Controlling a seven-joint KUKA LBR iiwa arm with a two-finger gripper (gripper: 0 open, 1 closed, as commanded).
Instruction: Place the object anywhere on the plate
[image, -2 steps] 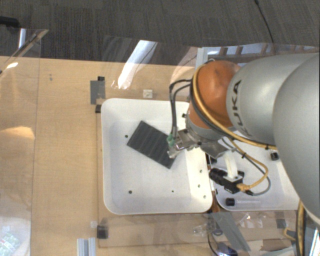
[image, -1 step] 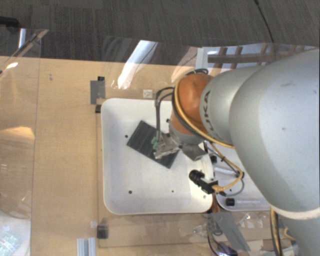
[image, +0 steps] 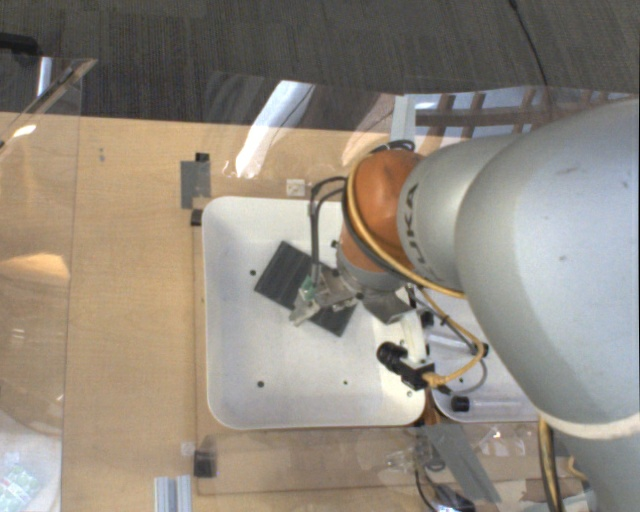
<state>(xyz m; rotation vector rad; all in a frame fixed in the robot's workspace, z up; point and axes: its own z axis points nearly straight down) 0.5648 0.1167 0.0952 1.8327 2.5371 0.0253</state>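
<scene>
My gripper hangs low over the middle of the left white bin, below the arm's orange band. Its dark grey parts spread to either side of that point. A small pale, greenish object shows right at the gripper's tip, just above or on the bin floor; I cannot tell whether it is held. A curved white rim, perhaps the plate, peeks out under the arm in the right bin, and the rest of it is hidden.
The big grey arm covers almost all of the right bin. Black and yellow cables hang off the wrist near the left bin's right edge. A wooden bench with a clear sheet surrounds the bins.
</scene>
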